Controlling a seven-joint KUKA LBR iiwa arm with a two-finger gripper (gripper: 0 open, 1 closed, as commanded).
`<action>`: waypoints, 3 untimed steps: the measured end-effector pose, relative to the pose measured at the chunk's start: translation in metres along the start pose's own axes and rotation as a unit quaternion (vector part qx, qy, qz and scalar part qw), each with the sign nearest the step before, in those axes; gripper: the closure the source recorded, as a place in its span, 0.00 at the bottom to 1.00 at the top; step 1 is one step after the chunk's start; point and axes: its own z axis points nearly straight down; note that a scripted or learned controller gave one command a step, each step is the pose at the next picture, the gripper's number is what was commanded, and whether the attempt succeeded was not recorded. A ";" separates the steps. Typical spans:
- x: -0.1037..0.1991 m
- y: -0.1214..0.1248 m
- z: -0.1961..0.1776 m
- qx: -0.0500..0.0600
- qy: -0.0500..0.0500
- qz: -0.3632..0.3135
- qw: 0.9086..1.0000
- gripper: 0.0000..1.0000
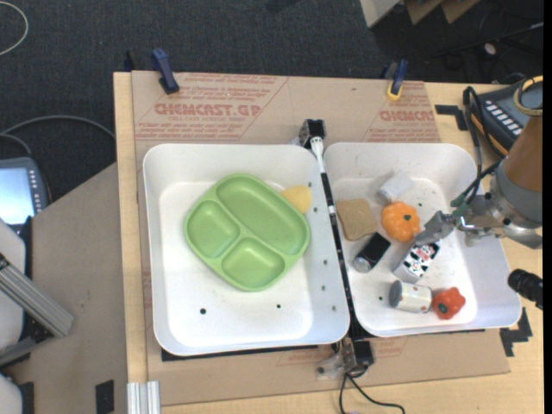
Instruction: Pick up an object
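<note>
While the arm (pixel 522 175) reaches in from the right over the right-hand bin (pixel 448 155), its gripper (pixel 438 228) sits low above the bin floor, and whether anything is grasped cannot be told from this view. Just beside the gripper on its left lies a small orange pumpkin (pixel 400 221), near enough that contact cannot be ruled out. Directly below the gripper is a black-and-white spotted object (pixel 419 260). Farther below lie a grey cylinder (pixel 409 297) and, touching it, a red-and-orange piece (pixel 448 303). Left of the pumpkin are a tan flat piece (pixel 355 217) and a black block (pixel 373 252); above it, a small white block (pixel 396 187). Well apart to the left, in the other bin (pixel 164 257), a green divided plate (pixel 247 231) lies with a pale yellow object (pixel 297 198) at its edge.
</note>
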 end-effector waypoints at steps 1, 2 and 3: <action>0.015 -0.011 0.114 0.002 0.001 0.000 1.000 0.00; 0.014 -0.010 0.098 -0.002 -0.001 0.001 1.000 1.00; 0.110 -0.021 0.005 -0.003 0.000 -0.003 1.000 1.00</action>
